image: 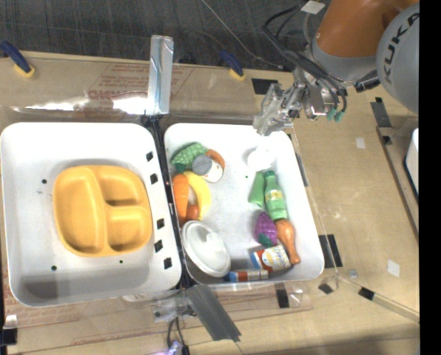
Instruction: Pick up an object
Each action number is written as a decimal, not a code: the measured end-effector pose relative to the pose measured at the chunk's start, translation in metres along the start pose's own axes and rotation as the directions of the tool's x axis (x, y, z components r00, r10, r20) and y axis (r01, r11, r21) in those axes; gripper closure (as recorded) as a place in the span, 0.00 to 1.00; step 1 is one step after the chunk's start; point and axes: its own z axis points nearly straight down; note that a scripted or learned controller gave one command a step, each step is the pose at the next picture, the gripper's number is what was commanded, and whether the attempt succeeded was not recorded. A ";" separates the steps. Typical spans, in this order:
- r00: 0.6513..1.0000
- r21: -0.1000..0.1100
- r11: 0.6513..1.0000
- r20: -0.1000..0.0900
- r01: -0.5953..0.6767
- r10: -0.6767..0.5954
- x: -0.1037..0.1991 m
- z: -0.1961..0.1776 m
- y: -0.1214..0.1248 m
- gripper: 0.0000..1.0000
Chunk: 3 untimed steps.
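A fixed overhead view looked down at a slant on a bench carrying two shallow white bins side by side. The left bin [13, 198] held a yellow divided tray [102, 209]. The right bin [239, 135] held a scatter of toy food and kitchen items: a green leafy piece [187, 154] at the far left corner, a banana [200, 193] and a carrot [180, 196] just nearer, a small white lidded pot [205, 248] at the near left, a green bottle [272, 196] in the right half, a purple grape bunch [265, 228] beside it, and an orange piece [288, 241] and a small labelled jar [272, 258] near the near right corner.

The grey arm with its orange band [354, 17] reached in from the right. The gripper [274, 117] hung over the far right rim of the right bin, above the contents. Nothing was seen between its fingers; how wide they stood could not be told from this angle.

This looked like the approach stage: nothing had yet been lifted. The closest candidates were a pale white object [260, 156] just below the gripper and the green bottle a little nearer. The next move would likely call for centring over one item, descending into the bin clear of the rim, and closing on it.
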 end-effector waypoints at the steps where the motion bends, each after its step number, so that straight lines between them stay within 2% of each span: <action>1: 0.999 -0.005 0.999 -0.006 0.041 -0.041 0.017 0.055 0.051 1.00; 3: 0.999 0.000 0.999 0.005 0.048 -0.048 0.014 0.029 0.052 1.00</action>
